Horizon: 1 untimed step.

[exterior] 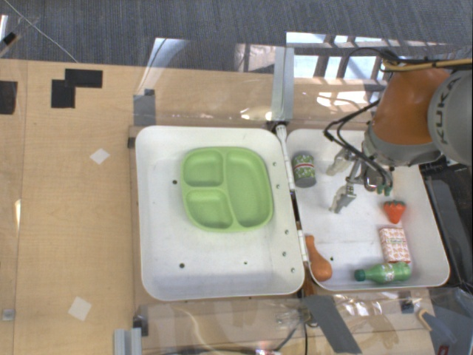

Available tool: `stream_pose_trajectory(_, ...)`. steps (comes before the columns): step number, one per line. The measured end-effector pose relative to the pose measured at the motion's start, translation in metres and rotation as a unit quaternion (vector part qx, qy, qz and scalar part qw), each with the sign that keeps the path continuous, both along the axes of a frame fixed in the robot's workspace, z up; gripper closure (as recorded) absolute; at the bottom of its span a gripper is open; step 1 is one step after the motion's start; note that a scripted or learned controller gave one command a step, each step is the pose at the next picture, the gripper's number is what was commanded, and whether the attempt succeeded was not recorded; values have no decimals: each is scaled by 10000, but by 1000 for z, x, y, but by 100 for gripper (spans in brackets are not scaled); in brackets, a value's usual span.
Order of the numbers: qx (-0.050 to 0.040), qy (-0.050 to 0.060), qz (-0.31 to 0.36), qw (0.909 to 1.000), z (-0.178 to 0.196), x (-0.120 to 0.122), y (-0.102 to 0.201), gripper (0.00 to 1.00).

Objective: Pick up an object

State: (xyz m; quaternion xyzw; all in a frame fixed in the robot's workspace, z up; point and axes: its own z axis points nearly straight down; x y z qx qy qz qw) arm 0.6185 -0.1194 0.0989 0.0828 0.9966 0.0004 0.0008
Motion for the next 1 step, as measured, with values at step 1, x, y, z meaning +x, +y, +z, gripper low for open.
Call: stream_pose_trajectory(1, -12, -84, 38, 10000, 17, 5, 2, 100)
